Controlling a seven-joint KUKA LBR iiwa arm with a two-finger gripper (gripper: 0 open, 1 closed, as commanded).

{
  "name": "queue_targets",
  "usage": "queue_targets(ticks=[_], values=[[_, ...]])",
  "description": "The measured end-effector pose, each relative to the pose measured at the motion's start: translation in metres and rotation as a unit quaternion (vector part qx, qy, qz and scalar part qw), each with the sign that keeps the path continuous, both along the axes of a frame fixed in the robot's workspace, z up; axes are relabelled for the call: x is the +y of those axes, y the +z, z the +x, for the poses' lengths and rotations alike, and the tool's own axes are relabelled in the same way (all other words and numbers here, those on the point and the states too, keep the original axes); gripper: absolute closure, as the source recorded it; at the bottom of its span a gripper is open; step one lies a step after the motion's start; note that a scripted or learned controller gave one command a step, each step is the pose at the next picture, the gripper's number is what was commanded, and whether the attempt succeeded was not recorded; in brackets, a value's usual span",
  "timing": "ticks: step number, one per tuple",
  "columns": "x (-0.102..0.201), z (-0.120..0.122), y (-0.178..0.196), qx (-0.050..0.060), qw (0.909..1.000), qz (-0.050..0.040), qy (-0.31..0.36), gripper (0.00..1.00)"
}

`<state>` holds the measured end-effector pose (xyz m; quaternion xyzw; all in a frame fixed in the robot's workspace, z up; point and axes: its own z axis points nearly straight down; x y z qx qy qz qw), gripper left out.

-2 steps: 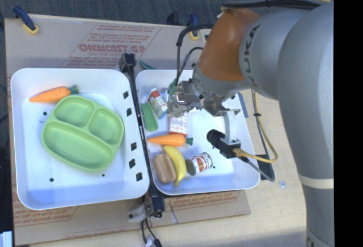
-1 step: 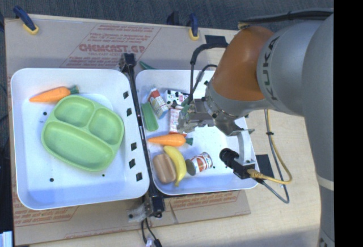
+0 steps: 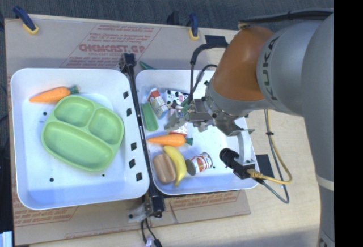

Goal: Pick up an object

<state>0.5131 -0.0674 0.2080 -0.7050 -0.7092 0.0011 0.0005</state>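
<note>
Orange plastic carrot (image 3: 168, 139) with a green top is lying crosswise in the right white bin (image 3: 227, 183), long axis running left to right, just below and left of the claw (image 3: 182, 115) I am steering in from the right. A yellow banana (image 3: 177, 164) is sitting nearer me. Whether the claw is released or clenched, I cannot tell.
</note>
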Motion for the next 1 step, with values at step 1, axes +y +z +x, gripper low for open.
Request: queue_targets(ticks=[1], values=[[-0.0442,0.0311,-0.1117,0.002,1.0000,0.0005,0.000,0.00]])
